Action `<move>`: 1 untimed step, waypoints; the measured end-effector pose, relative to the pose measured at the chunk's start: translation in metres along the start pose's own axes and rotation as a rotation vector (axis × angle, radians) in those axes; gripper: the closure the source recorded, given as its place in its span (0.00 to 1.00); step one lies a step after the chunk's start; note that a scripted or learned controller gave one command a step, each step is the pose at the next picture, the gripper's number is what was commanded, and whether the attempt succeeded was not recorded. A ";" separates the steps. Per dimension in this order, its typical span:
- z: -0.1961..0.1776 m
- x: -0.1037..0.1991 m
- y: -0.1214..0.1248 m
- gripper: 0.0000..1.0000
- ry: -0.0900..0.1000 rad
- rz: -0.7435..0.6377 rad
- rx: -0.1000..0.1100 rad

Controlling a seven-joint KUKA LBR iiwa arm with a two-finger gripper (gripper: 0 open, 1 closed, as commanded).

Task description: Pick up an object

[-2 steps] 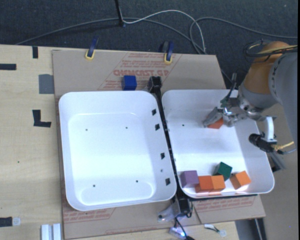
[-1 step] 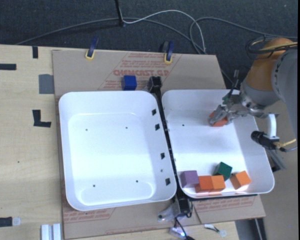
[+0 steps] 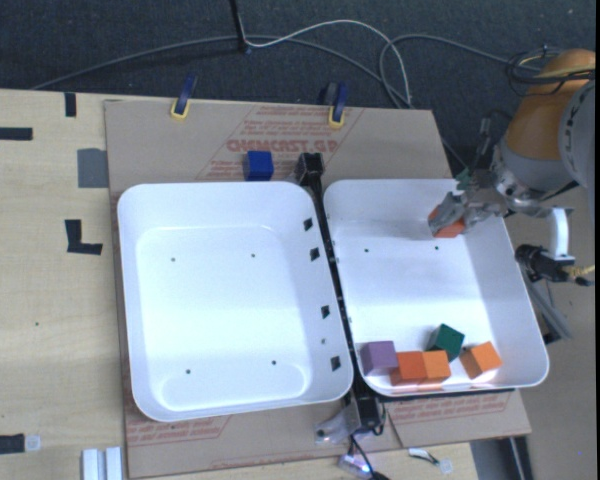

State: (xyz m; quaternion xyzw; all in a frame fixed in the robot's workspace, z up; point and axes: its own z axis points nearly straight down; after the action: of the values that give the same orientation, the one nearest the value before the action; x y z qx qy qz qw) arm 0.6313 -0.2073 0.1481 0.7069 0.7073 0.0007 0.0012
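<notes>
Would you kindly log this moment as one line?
gripper: above right bin's far side, orange block between fingers | near corner: purple, green, orange blocks | blue block outside bins

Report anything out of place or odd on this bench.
One blue block sits outside both bins, on the cardboard behind the left bin. The other blocks are bunched in the right bin's near corner. An orange-red piece shows at the gripper.
</notes>
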 end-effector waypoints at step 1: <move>-0.063 0.000 -0.003 1.00 -0.001 0.000 -0.002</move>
State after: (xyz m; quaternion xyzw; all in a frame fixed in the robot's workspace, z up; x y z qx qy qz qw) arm 0.6286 -0.2077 0.2106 0.7070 0.7073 0.0012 0.0022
